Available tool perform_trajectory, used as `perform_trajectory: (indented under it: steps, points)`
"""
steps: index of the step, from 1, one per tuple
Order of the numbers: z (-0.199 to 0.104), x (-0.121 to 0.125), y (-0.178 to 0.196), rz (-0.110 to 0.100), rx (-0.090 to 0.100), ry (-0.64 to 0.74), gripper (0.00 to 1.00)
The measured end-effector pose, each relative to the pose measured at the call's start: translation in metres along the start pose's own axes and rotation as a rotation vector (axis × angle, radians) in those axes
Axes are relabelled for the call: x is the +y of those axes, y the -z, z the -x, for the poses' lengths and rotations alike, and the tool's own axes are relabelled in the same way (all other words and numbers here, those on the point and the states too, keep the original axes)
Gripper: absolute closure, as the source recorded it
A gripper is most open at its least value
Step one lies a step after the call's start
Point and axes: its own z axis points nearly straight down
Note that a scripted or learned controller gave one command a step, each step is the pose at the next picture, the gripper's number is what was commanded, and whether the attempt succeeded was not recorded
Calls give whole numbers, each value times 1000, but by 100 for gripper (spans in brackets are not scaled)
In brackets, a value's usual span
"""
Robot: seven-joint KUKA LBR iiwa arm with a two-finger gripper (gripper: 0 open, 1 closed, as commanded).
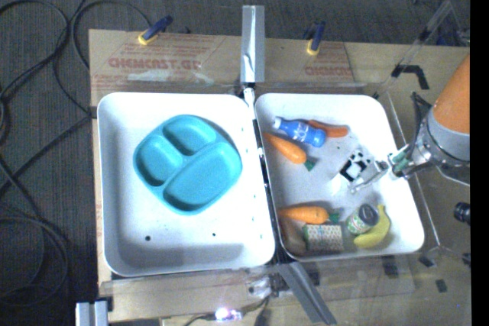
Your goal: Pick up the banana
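The yellow banana (376,230) lies curved in the near right corner of the right bin (399,151), touching a small dark-topped can (363,218) on its left. My gripper (362,172) hangs over the middle right of that bin, further back than the banana and a little to its left, apart from it. The grey arm with its orange band (457,104) comes in from the right edge. Nothing shows in the gripper.
The right bin also holds a blue-and-white bottle (300,131), carrots (286,148) (306,214), an orange piece (331,130) and a speckled block (324,238). A blue divided plate (188,162) sits in the left bin (114,233). Clamps (155,29) hold the board at the back.
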Motion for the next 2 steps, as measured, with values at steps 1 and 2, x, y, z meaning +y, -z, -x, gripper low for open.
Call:
perform_trajectory:
  steps: [1, 2]
  points:
    - [43, -14, -130, -3, 9, -155, 0]
    - [43, -9, -145, 4, 17, -110, 0]
